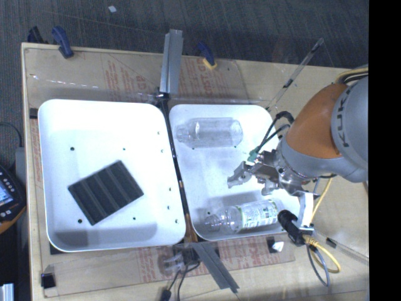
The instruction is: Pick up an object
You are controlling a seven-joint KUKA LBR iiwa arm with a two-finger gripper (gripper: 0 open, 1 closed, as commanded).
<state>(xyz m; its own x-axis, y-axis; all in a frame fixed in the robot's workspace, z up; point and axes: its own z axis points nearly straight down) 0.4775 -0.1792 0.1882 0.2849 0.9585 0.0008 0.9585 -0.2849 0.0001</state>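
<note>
Two clear bottles lie sideways in the right bin; a dark ribbed slab lies left.

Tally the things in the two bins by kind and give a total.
Clear plastic bottles: 2, one at the right bin's far end and one at its near end.
Dark ridged pads: 1, in the left bin.
Total: 3.

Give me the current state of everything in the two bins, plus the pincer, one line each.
Clear bottle: lying on its side at the far end of the right bin, untouched.
Labelled bottle: lying on its side along the right bin's near edge, untouched.
Black ridged pad: lying flat in the left bin, skewed to its walls.
Pincer: over the right bin between the two bottles, holding nothing.
</note>
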